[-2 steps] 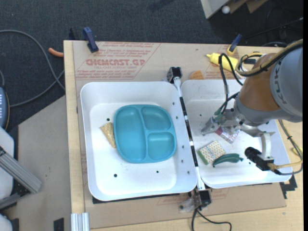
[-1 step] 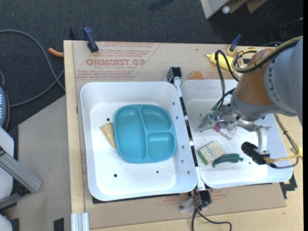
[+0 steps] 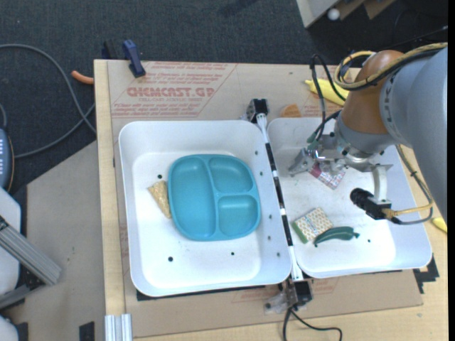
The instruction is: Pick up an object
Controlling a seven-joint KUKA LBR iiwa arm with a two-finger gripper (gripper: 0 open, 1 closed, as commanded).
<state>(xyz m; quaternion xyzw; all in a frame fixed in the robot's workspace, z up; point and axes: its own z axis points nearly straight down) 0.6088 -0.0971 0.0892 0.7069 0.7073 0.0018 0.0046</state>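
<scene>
Gripper (image 3: 320,163) is down in the right bin (image 3: 405,251) over a small pink packet (image 3: 330,178), grip impossible to tell, nothing lifted yet.

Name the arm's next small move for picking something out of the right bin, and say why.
Probably lower the gripper straight down onto the small pink-and-white packet just beneath it in the right white bin. The gripper hangs right above that packet, while the checkered pad and green curved piece lie farther toward the near wall.
</scene>
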